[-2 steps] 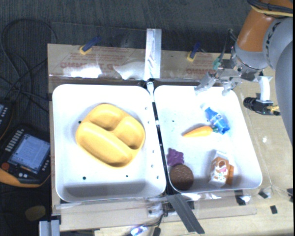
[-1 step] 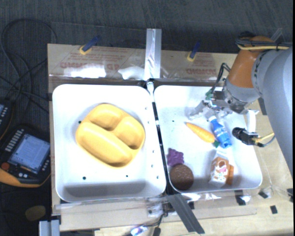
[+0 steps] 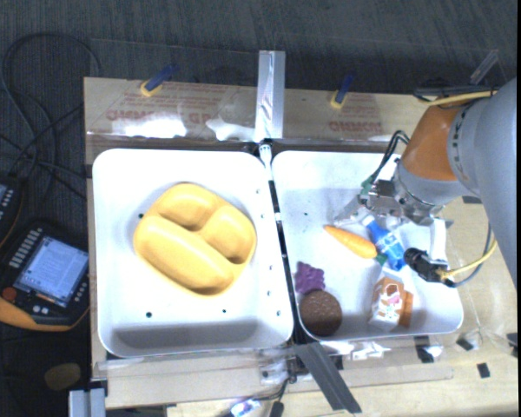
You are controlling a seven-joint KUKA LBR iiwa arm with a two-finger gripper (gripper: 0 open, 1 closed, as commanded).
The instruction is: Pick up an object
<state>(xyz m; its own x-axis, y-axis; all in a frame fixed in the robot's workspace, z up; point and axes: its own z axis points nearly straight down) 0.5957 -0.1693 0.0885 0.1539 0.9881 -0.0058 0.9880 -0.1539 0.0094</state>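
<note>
So the gripper (image 3: 391, 218) is down in the right bin (image 3: 330, 174), right over a blue bottle (image 3: 388, 242), with an orange carrot (image 3: 351, 241) just beside it. Honestly can't tell the gripper's state from here. A brown ball (image 3: 319, 311) and purple grapes (image 3: 308, 277) sit toward the bin's near-left corner. Big yellow bread thing (image 3: 194, 237) fills the left bin (image 3: 122, 320).

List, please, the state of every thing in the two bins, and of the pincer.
yellow bread-shaped object: lying alone in the left bin
carrot: lying flat, right bin
blue bottle: under the pincer
purple piece: lying beside brown ball
small carton: lying tilted, near corner
</note>
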